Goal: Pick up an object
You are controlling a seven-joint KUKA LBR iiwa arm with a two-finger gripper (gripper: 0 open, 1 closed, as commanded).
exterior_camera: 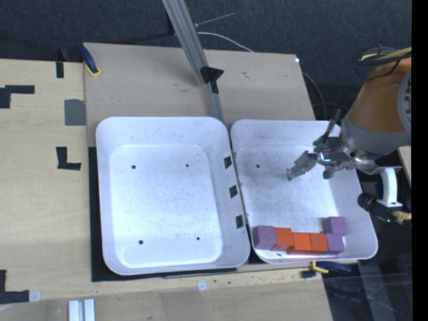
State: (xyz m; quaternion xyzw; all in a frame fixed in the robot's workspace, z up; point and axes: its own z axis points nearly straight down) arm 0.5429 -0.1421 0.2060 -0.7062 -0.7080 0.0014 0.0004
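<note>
A row of blocks lies along the front wall of the right bin [281, 136]: a purple block [265, 235] at the left, two orange blocks [283, 238] [311, 243] in the middle, and purple blocks [335, 233] stacked at the right end. My gripper [309, 172] hangs over the middle of the right bin, behind the row and well apart from it. Its fingers are spread open, with nothing between them. The grey arm with its orange band [381, 105] comes in from the right.
The left bin [107, 136] adjoins the right one, with black clips [233, 191] on the shared rim. A slanted metal rail [189, 35] rises behind the bins. A blue-and-yellow clamp [328, 267] sits at the right bin's front edge.
</note>
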